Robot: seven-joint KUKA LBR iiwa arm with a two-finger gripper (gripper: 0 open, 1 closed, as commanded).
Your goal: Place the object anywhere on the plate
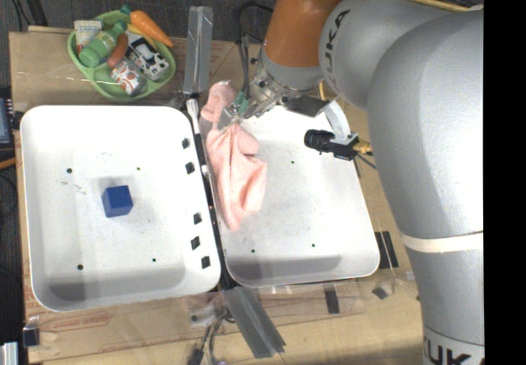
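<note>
At upper centre, the gripper (243, 108) appears pinched on a pink cloth (237, 170) draping into the right bin (329, 224); the grasp seems under way, no plate is identifiable, and the next move calls for lifting.

The two-finger gripper (240, 111) sits at the far left corner of the right shallow white bin (329, 224), touching the top of the pink crumpled cloth (234, 166), which lies below it in that bin along the left wall. To the gripper's left and nearer the camera, the small blue cube (117, 200) lies in the left shallow white bin (49, 256). Behind and to the left of the gripper, beyond the left bin, the green bowl of toy food (121, 53) stands on the wooden bench (394, 215).
</note>
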